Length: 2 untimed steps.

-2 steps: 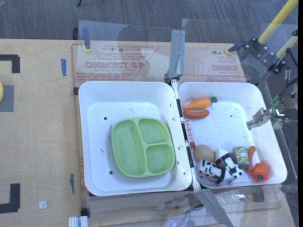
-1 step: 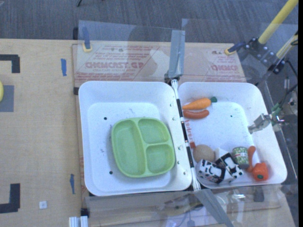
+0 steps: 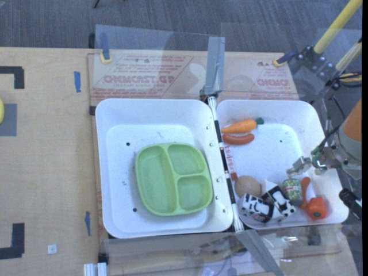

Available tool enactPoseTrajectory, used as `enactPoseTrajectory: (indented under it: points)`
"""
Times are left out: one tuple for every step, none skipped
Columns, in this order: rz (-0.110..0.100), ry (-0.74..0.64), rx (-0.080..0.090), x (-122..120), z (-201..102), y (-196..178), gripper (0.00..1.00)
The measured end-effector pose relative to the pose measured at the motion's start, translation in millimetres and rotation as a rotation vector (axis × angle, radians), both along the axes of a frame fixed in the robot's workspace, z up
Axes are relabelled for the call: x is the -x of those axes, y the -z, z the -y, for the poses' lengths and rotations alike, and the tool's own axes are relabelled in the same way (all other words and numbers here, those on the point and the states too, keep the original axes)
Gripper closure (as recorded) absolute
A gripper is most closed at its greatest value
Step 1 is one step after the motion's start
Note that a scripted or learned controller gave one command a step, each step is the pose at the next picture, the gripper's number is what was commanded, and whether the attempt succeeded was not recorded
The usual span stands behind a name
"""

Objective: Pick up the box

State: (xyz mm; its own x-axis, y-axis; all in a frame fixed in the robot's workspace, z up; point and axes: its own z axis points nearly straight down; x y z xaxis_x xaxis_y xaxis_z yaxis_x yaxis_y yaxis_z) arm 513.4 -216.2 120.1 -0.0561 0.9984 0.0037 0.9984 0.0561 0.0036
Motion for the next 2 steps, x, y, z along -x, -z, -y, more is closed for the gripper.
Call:
enactPoseTrajectory:
  points:
    - [0.03,-0.057,0.014,-36.5,-5.9,17.3,0.0]
    - [0.041,-0.109,0.028,-8.9,-9.8,18.5,0.0]
